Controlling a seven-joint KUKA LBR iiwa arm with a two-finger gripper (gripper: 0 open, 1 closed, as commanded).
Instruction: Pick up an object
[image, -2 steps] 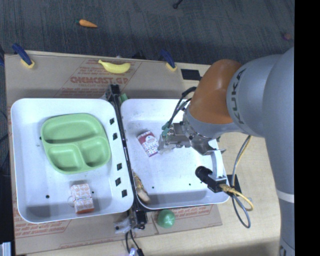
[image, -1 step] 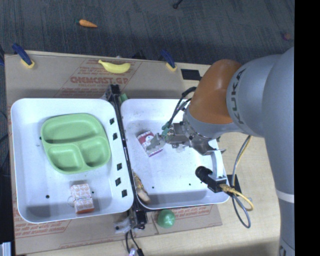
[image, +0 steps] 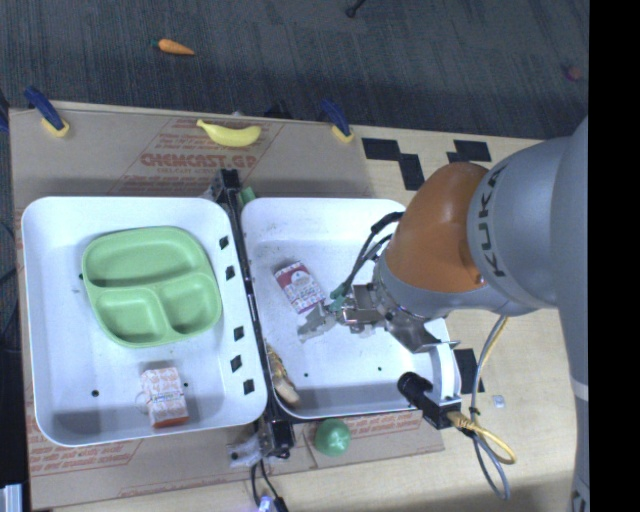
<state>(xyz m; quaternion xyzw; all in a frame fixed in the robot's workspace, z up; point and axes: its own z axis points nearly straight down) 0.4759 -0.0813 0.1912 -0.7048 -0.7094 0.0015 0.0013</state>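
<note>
A small red-and-white packet (image: 295, 284) lies in the right bin (image: 330, 395), near its left-middle. My gripper (image: 322, 318) hangs over that bin just below and right of the packet, close to its lower right corner; nothing shows between the fingers. A tan, peanut-like piece (image: 281, 383) rests by the right bin's lower left wall. In the left bin (image: 40, 330) sit a green divided tray (image: 152, 284) and, near the front, a second red-and-white packet (image: 163, 394).
The grey arm with its orange band (image: 440, 240) covers the right bin's right side. A yellow banana (image: 230, 131) lies on the cardboard behind the bins, a green ball (image: 332, 436) in front of them. Blue clamps (image: 47, 110) hold the cardboard corners.
</note>
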